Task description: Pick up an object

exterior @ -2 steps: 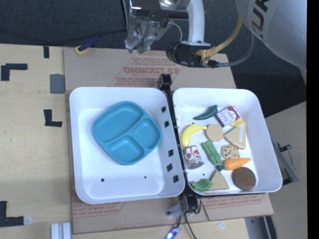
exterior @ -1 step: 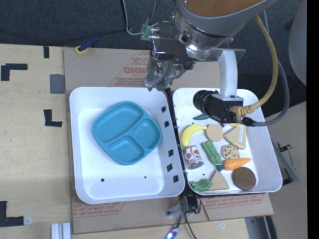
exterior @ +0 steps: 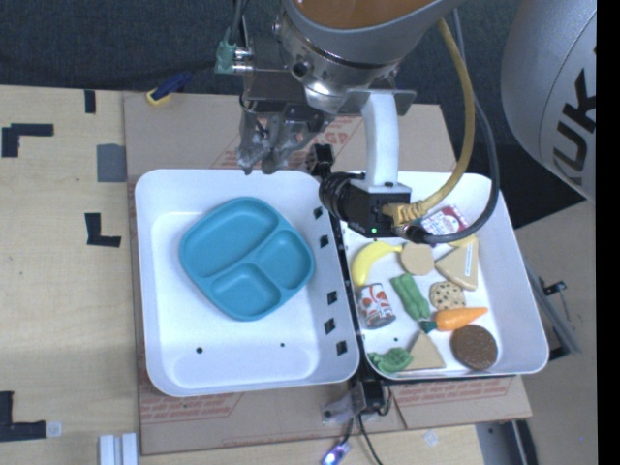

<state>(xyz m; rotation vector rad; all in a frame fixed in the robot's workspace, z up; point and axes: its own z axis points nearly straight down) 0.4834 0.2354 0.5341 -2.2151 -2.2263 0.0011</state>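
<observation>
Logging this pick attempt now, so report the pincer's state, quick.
Pincer: above the far rim of the left bin, nothing visible between its fingers; open or closed cannot be told from this view.

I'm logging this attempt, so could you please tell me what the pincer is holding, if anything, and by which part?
Nothing is held. The pincer hangs at the far rim of the left bin with nothing between its fingers; the blue tray lies in the bin, apart from it.
</observation>
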